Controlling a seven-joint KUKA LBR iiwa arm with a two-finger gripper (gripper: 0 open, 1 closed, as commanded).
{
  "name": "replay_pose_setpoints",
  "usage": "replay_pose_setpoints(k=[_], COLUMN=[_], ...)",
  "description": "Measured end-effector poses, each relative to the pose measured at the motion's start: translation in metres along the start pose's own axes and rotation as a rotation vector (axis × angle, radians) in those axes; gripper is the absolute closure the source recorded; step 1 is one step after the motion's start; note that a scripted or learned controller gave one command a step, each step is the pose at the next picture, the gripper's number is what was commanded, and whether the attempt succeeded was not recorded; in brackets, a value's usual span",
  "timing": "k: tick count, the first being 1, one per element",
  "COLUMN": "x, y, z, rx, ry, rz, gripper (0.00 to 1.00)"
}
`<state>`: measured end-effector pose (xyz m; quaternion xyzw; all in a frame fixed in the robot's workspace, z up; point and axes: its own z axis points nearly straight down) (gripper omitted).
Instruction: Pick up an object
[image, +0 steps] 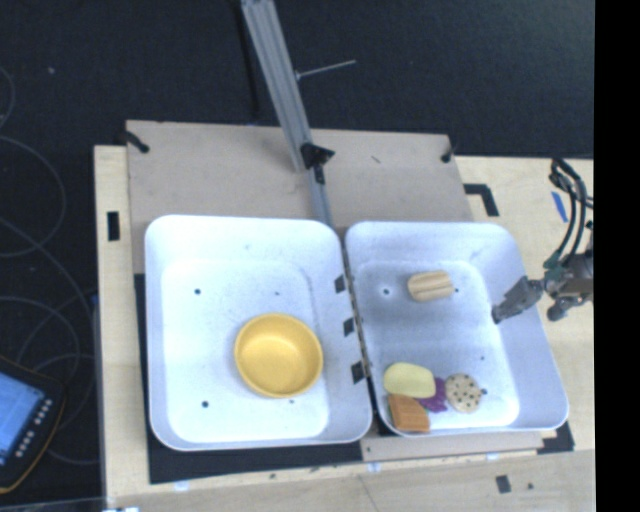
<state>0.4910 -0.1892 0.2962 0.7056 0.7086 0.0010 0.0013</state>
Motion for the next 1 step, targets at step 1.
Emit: replay_pose_setpoints(k=[1], x=[0.0000], y=[0.0000], z=[0.0000], rx=[0.000], ry=[0.000], rz=[0.001], gripper=[0.00])
